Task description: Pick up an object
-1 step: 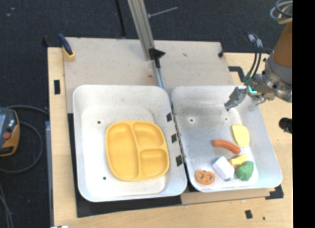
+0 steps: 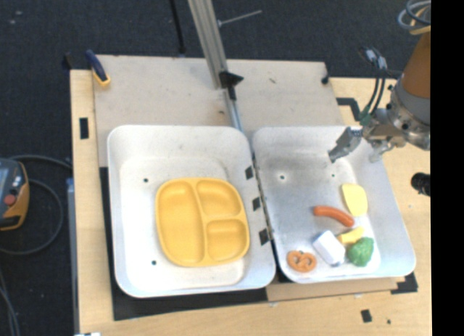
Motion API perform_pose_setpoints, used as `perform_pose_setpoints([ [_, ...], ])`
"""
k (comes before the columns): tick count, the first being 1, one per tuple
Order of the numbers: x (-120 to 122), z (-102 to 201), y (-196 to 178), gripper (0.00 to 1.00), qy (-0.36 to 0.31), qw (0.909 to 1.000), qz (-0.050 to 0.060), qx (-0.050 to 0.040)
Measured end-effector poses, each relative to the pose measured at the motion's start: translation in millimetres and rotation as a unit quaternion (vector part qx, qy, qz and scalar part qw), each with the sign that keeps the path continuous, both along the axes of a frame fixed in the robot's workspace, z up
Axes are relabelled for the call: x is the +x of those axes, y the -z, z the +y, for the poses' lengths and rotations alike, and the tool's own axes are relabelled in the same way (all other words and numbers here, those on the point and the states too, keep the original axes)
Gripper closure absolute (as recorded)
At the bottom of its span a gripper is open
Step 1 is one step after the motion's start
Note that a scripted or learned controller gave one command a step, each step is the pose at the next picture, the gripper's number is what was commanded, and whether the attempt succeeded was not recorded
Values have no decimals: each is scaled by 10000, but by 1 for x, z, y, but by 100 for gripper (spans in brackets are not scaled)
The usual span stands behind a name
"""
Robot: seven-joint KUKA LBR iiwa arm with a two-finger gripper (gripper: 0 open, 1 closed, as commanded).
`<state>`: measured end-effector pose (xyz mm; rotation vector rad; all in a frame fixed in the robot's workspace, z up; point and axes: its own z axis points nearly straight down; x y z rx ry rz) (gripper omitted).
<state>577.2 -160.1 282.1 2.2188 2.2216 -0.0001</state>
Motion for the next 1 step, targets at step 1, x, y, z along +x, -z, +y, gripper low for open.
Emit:
perform_pose_setpoints([
  [1, -6, -2, 44, 0, 7, 10000, 12, -1],
])
